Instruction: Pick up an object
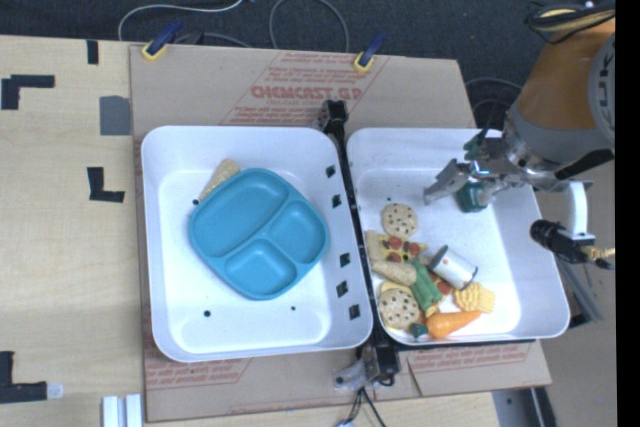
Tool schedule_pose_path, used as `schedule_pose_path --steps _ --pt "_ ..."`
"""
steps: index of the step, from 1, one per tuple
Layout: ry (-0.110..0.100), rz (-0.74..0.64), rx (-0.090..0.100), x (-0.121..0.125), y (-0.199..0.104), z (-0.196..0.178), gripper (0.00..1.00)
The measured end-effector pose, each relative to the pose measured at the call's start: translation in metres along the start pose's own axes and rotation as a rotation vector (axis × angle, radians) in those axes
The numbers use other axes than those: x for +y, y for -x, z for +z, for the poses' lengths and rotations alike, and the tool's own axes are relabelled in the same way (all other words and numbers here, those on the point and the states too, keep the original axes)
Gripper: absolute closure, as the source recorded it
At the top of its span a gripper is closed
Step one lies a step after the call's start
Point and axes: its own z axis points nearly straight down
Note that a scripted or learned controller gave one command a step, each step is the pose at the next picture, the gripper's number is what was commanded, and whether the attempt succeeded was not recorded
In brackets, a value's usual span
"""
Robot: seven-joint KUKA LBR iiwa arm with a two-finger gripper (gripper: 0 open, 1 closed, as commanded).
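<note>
Grey metal fingers of the gripper (462, 183) stand spread apart over the upper right part of the right bin (520, 245); one finger (441, 185) juts out to the view's left, and a small dark green object (471, 196) sits at the fingers' base, though whether it is gripped or merely lies beneath cannot be told. The fingers look released rather than clenched. Below and to the view's left of the gripper, play food lies heaped in the same bin: a round cookie (399, 218), a second cookie (398, 304), a white cylinder (454, 267), a yellow corn piece (476, 296) and an orange carrot (453, 323). The left bin (175, 315) bears a blue divided tray (259, 231)
</note>
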Motion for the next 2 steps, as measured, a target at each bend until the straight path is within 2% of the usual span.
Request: schedule_pose_path --steps 1,2 --pt "-0.004 0.0 0.0 -0.009 -0.023 0.05 0.0" --pt "-0.004 -0.001 0.0 0.018 -0.038 0.116 0.0"
